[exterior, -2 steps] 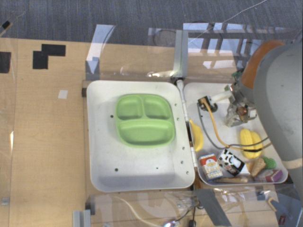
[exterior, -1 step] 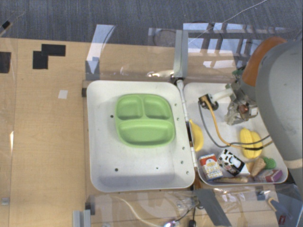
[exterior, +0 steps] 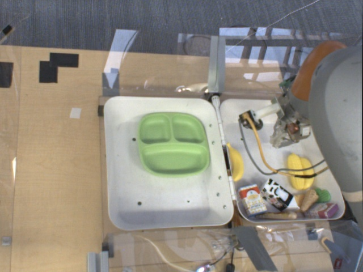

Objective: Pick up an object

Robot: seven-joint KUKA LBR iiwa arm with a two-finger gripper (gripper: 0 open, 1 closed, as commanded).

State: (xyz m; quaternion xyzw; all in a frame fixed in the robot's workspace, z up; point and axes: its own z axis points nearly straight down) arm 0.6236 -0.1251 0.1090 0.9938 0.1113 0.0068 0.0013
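Observation:
My gripper [exterior: 282, 137] hangs in the right bin [exterior: 258, 109], toward its upper right, just above a yellow lemon-like toy [exterior: 300, 171]. Nothing shows between its fingers. A yellow banana [exterior: 235, 162] lies against the bin's left wall. Along the front of the bin lie a small red-and-white carton [exterior: 252, 200], a black-and-white box [exterior: 277, 194], a tan cone [exterior: 307, 199], a green piece [exterior: 323, 195] and a pink piece [exterior: 329, 210].
The left bin [exterior: 125, 208] holds a green divided plate [exterior: 173, 143] at its middle. A yellow cable [exterior: 256, 146] and a grey one trail from the wrist across the right bin. The grey arm [exterior: 340, 112] covers the bin's right side.

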